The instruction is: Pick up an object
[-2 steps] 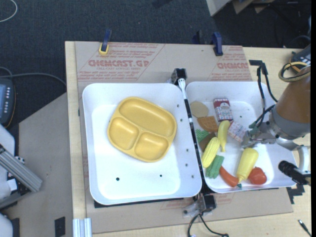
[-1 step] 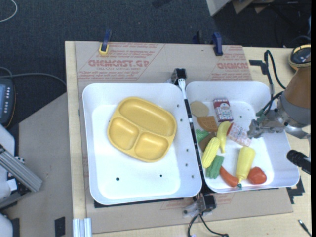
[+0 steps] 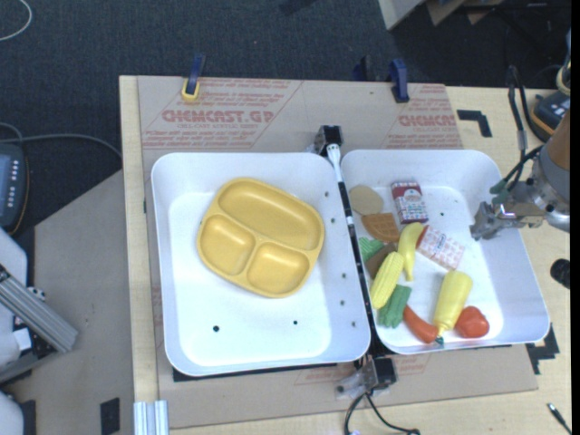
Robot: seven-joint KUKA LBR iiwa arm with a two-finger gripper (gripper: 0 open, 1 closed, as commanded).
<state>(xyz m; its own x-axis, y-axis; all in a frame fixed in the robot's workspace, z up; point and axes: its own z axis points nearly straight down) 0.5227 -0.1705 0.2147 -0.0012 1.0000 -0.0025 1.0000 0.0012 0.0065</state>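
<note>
Two shallow white bins sit side by side on the bench, and the nearest things lie at the front of the right bin [image 3: 521, 284]: a red tomato [image 3: 471, 321] in the near corner, touching the lower end of a yellow bottle-shaped toy [image 3: 451, 299], with an orange carrot [image 3: 417, 323] just to its left. A green piece [image 3: 394, 304] lies by the carrot, under the lower end of a yellow corn cob [image 3: 385, 279]. A little farther back a yellow banana [image 3: 409, 245] leans against a small white and red packet [image 3: 441, 247], and a green leafy bit [image 3: 369, 248] pokes out beside the corn. Behind these rest a brown flat piece [image 3: 381, 227] and a pale tan round one [image 3: 366, 199], with a red and white box [image 3: 409, 201] beside them

The left bin [image 3: 181, 324] holds a yellow divided plate [image 3: 261, 236], three compartments, lying flat near its middle

The gripper [image 3: 494, 217] hangs over the right side of the right bin, well apart from the toys, with nothing between its fingers; whether it stands wide or narrow cannot be told. Its grey arm [image 3: 555, 175] enters from the right

At the far edge, a yellow clamp [image 3: 191, 84] and a blue clamp [image 3: 398, 78] grip the board [image 3: 299, 116]
</note>
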